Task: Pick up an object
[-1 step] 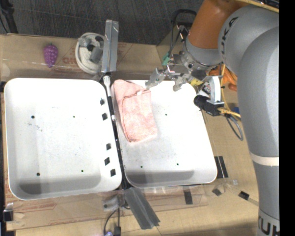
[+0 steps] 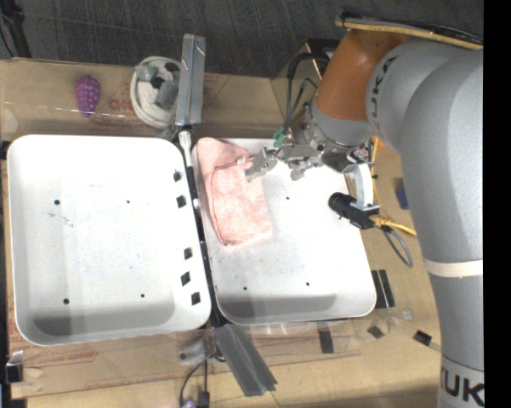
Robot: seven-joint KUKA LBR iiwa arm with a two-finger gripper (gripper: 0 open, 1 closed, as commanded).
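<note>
The hand (image 2: 276,165) is hovering in the right bin (image 2: 323,300), its fingers spread apart and gripping nothing. The pink cloth (image 2: 234,198) is lying just beside it, toward the divider between the bins. It's lining up for the grab: next it needs to drop onto the cloth and pinch.

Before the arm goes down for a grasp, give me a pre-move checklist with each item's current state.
1. Target present: pink cloth lies crumpled in the right bin, against its left wall. Ok.
2. Gripper placement: at the cloth's upper right edge, not over its middle. Not ok.
3. Finger opening: cannot tell.
4. Cloth already held: nothing seen between the fingers. Ok to attempt.
5. Obstacles: bin floor right of the cloth is bare. Ok.
6. Stray items: purple grapes and white roll sit outside the bins, far from the path. Ok.
</note>
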